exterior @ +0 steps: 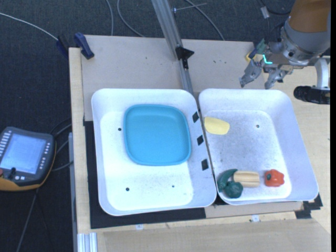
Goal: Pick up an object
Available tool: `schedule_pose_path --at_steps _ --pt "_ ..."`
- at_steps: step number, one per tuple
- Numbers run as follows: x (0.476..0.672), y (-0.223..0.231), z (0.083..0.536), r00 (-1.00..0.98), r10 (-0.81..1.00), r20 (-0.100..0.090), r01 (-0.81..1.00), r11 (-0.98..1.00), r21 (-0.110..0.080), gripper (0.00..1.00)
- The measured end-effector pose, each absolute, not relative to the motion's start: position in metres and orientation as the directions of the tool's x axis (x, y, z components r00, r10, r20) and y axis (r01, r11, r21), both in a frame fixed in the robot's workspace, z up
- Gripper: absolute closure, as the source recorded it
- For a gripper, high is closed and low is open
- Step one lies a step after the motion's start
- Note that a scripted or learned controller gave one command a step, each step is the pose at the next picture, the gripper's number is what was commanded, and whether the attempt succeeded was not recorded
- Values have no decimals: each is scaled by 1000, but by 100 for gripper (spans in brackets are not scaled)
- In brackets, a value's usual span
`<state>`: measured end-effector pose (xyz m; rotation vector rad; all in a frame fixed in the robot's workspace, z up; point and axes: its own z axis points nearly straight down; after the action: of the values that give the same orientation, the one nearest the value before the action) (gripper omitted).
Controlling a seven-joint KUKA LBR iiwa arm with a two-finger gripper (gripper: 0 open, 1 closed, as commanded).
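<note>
Dark carpet with looping grey cables surrounds a pale wooden desk [136,56], its top smooth and matt. Two shallow white bins sit side by side on it, both of thin moulded plastic with rounded corners and fine dark speckling on their floors. Black tabs mark the seam where they meet.

The left bin [105,193] holds a teal plate [156,134], a glossy rounded square with a raised lip, lying flat near the bin's middle.

The right bin [299,140] holds four small things. A yellow piece [216,126], smooth and lemon-shaped, lies near the bin's upper left corner, just beside the seam. Along the near edge lie a dark green lumpy piece [230,184], a tan cylinder [247,179] touching it on the right, and a red tomato-like piece [273,178] with a small green cap, just beside the cylinder.

A slanted metal pole [169,25] rises from the desk behind the bins. A blue clamp [83,45] grips the desk's far left corner. On the floor to the left lies a handheld pendant [23,156] with a lit grey screen.

The arm [310,14] comes in from the upper right, orange band above a grey wrist. Its tool [261,79] hangs over the bare desk just behind the right bin's far rim, well apart from everything in the bin. Its two grey fingers are spread, with nothing between them.
</note>
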<state>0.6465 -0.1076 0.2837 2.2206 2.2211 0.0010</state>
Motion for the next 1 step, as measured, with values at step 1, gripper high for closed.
schedule_pose_path --at_steps 1 --pt "646 -108 284 0 1000 0 1000 0 1 0"
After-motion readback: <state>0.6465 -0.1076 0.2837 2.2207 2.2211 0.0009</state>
